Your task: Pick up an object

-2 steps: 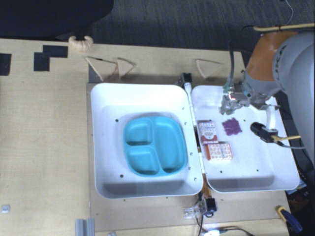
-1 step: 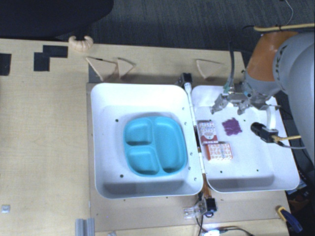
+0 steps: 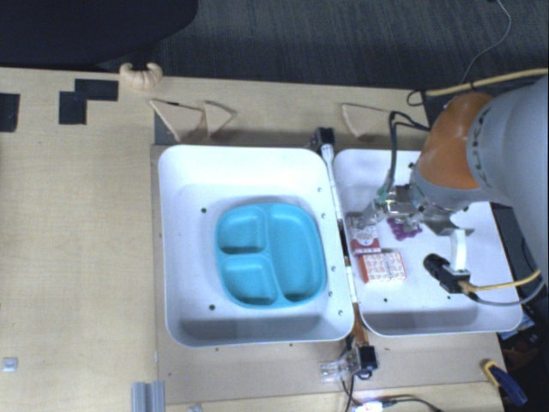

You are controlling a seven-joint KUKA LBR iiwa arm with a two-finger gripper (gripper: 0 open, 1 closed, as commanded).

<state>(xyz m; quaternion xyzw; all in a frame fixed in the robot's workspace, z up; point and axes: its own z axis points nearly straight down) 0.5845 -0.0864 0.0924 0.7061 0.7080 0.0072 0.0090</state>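
Arm (image 3: 480, 144) reaching into right bin (image 3: 429, 312); tool (image 3: 396, 206) hanging low over clutter, finger state impossible to tell. Candidate objects: red-white packet (image 3: 381, 267), purple item (image 3: 401, 227). Left bin (image 3: 184, 230) holding blue tray (image 3: 270, 251). Step: approaching grasp. Next, likely: descending, pinching.

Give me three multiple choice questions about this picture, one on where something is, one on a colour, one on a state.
1. Where is the divided tray?
A. left bin
B. right bin
C. on the bench

2. What colour is the tray?
A. red
B. blue
C. yellow

3. How does the red-and-white packet lie?
A. flat on the bin floor
B. lifted in the air
C. inside the tray

Answers: 1 A, the tray sits in the left bin. 2 B, it is blue. 3 A, the packet lies flat in the right bin, below the gripper.
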